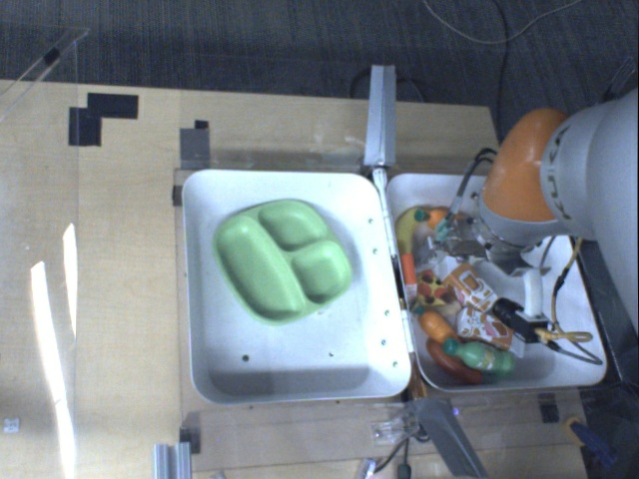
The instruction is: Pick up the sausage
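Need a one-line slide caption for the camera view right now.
KUKA arm reaching over the right bin of jumbled toy food, beside the left bin holding a green divided plate.

The bench top (100, 297) is showing a pale wood-grain laminate with a smooth, slightly reflective finish, while the two bins (300, 382) are presenting as smooth white plastic with a soft sheen, divided by a brushed grey metal rail (380, 118). The green compartment tray (285, 257) is appearing as matt moulded plastic, and the toy food items (464, 327) in the right bin are looking like glossy coloured plastic. The arm (579, 178) is displaying smooth grey casing with a glossy orange band (519, 168), and the floor (250, 18) beyond the bench is showing rough dark carpet.
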Action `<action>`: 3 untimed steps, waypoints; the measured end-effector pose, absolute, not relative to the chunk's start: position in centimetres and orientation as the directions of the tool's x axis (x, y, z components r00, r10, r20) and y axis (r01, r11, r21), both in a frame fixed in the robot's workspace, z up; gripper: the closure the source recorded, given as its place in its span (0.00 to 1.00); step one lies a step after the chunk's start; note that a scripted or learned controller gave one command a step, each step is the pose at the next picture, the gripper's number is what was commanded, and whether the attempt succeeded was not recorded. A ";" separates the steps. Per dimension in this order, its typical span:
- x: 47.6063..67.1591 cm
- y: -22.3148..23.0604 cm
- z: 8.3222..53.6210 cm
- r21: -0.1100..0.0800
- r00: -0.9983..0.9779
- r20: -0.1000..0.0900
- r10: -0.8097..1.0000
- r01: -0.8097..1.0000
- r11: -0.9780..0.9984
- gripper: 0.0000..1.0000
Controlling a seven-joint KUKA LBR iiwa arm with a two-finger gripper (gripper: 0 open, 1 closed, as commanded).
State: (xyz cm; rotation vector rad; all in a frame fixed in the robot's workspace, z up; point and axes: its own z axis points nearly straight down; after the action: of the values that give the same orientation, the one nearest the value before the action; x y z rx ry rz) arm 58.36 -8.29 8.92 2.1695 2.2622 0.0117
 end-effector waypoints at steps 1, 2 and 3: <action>58.9 -8.2 10.5 0.027 -0.042 -0.001 0.999 0.999 0.042 1.00; 58.9 -8.2 10.5 0.026 -0.042 -0.001 0.999 0.999 0.042 0.00; 62.5 -6.3 18.7 0.008 -0.132 -0.001 0.991 0.991 0.132 0.00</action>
State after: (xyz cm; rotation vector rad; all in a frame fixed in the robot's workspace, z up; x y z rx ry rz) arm 62.47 -6.30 18.70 2.0653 2.3596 0.0078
